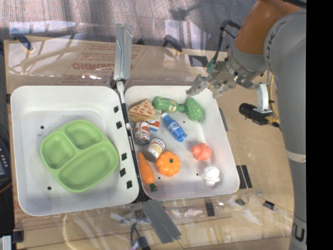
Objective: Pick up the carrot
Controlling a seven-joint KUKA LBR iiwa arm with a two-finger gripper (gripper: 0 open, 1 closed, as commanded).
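The carrot [146,171] is a slim orange root with a green tip, lying along the left wall of the right bin [223,139] near its front corner. An orange pumpkin [168,164] touches it on the right. My gripper [204,86] hangs over the bin's back edge, far from the carrot. Its fingers are spread and nothing is between them.
The right bin also holds a sandwich wedge [141,110], two cans [142,133], a blue bottle [174,127], green vegetables [194,109], a pink fruit [202,151] and a white piece [210,175]. A green divided plate [79,154] fills the left bin [31,103].
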